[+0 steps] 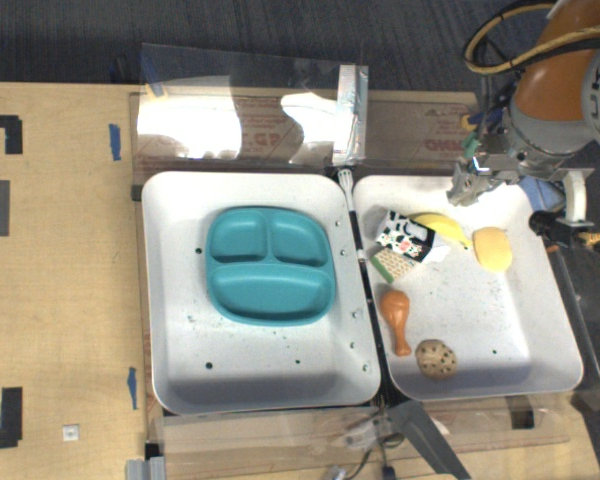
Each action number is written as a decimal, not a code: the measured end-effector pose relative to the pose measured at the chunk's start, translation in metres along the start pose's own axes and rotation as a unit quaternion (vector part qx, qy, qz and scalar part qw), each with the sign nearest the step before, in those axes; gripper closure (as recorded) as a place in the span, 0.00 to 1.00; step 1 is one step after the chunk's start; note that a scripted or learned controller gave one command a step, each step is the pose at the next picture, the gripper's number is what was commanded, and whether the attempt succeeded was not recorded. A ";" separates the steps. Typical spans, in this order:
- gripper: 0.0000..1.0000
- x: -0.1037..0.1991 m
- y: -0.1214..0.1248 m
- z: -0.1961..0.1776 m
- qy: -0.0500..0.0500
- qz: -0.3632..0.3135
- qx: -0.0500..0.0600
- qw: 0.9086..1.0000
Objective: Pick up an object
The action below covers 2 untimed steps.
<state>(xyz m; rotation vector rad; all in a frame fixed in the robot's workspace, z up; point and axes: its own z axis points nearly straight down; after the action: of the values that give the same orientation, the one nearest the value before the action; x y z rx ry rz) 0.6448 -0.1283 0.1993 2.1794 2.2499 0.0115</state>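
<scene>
Gripper (467, 183) sits at upper right of frame, over the far edge of the right bin (540, 363). Fingers too small and blurred to tell apart from together; nothing seen between them. In that bin: banana (442, 228) beside black-and-white patterned item (404, 236), yellow lemon (493, 248), orange drumstick (397, 318), speckled cookie (435, 358). Left bin (170, 368) holds teal divided plate (271, 265).

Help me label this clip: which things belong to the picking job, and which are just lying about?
Job:
gripper, above the right bin
banana
lemon
cow-patterned toy
drumstick
cookie

Lying about:
teal tray in the left bin
clear sheet behind the bins
</scene>
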 end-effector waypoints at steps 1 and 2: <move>0.00 -0.001 -0.002 0.005 0.001 0.001 0.005 1.000; 0.00 -0.027 -0.038 0.111 0.000 0.079 0.003 0.997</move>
<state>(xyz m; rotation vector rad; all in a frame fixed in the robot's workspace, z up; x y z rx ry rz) 0.6087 -0.1565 0.0881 2.3547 2.0729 0.0058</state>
